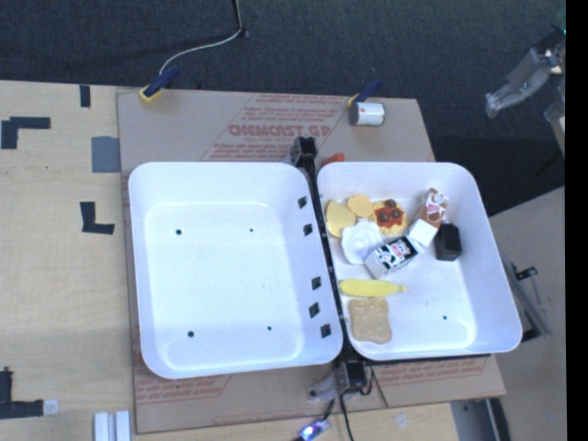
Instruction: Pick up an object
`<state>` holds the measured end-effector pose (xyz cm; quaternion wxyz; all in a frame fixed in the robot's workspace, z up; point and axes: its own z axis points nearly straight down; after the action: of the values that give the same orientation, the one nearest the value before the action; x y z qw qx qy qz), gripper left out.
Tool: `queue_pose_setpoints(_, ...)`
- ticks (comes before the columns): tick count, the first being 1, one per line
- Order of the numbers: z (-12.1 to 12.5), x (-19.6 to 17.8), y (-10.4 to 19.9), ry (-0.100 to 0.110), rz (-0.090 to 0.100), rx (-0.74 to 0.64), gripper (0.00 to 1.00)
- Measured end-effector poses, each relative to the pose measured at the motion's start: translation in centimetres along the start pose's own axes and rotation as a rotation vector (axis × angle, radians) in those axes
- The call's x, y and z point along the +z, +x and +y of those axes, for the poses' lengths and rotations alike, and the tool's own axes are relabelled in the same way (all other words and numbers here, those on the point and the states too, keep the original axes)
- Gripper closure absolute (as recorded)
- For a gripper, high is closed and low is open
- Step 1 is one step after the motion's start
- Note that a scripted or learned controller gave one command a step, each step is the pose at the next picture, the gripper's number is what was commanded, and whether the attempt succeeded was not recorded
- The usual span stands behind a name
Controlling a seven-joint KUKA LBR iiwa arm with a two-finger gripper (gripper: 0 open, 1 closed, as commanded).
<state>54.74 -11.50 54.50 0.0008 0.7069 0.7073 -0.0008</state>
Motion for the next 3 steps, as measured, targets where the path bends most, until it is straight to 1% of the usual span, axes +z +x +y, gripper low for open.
queue_pose_setpoints(1, 0.0, -1.0, 0.0, -0.001, -0.001, 0.000, 1.00)
queue_pose_setpoints(2, 0.0, -1.0, 0.0, 0.000, -0.001, 0.000, 0.00)
queue_pose_setpoints(3, 0.1, -2.1, 0.0, -0.002, -0.002, 0.000, 1.00)
